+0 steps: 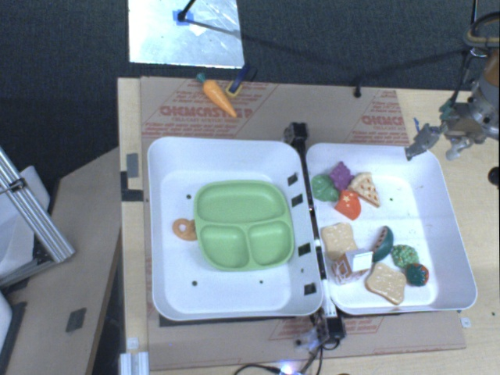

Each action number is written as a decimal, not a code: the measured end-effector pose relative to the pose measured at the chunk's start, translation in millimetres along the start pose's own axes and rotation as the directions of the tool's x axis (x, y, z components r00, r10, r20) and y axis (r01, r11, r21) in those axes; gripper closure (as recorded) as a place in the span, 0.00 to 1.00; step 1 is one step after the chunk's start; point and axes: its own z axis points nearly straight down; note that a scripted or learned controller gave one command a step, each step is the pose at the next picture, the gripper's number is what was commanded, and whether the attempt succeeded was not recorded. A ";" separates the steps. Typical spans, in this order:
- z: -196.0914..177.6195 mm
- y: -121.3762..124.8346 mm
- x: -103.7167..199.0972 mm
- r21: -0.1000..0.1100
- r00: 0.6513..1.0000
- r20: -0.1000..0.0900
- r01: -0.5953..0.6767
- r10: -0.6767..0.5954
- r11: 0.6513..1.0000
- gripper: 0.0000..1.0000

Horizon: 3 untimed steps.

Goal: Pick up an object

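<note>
Hovering above the far right corner of the right bin (453,233), gripper (437,144) spreading its fingers apart, gripping nothing. Sitting loose in that bin: purple grapes (341,174), pizza slice (365,188), red pepper (348,204), toast (387,283), all well apart from the gripper. Lying in the left bin (168,209): green divided plate (242,223), pretzel (184,229) just beside it.

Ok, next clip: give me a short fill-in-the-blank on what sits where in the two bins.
1. The green divided plate lies in the ____ bin.
2. The small pretzel lies just ____ of the plate.
3. The toy carrot lies outside the bins, on the ____ sheet behind them.
4. The pincer hovers over the far ____ corner of the right bin.

Missing words: left; left; cardboard; right
</note>
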 end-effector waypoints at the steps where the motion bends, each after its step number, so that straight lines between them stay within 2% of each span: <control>1: -7.6 2.3 0.6 -0.012 1.000 0.003 0.003 -0.003 1.000 0.00; 3: 95.8 9.9 15.2 -0.007 1.000 0.001 0.006 -0.006 1.000 0.00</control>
